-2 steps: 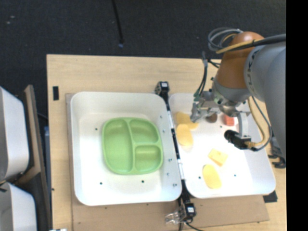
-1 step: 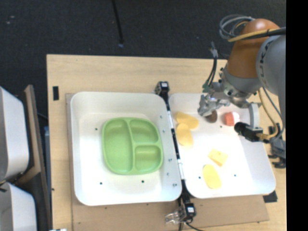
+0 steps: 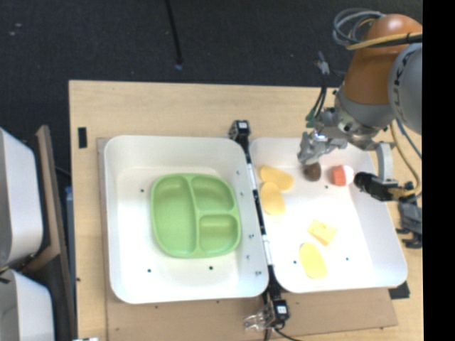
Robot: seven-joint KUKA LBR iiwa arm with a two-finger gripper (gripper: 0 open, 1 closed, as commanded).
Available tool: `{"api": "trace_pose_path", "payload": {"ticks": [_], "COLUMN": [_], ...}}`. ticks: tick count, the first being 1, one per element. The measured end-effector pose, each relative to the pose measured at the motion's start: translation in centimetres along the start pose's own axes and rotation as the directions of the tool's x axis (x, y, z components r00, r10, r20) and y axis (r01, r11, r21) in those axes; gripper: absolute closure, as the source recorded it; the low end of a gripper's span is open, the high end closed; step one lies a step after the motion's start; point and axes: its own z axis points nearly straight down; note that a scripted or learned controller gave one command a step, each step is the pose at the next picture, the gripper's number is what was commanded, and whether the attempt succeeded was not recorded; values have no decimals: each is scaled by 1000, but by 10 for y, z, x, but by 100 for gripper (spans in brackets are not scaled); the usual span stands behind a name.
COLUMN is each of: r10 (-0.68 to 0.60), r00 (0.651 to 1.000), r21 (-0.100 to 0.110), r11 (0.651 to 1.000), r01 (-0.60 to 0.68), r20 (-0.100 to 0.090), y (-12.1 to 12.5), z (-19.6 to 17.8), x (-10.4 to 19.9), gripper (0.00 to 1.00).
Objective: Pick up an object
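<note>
My gripper hangs over the far left part of the right bin, reaching in from the right. Just below its tip lies a small brown round object, touching or nearly touching it. A small red block sits a little to the right of the brown object. Yellow pieces lie in the same bin: two close together near the left wall, a wedge in the middle, and an oval one toward the front.
The left bin holds a green divided plate at its middle. A raised divider with black clips separates the two bins. The wooden bench surrounds both.
</note>
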Motion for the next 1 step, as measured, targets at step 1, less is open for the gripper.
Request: {"api": "trace_pose_path", "payload": {"ticks": [1], "r10": [-5], "r00": [1000], "r21": [2], "r11": [1000], "r01": [5], "r20": [-1], "y": [0], "z": [2], "x": [60], "gripper": [100]}}
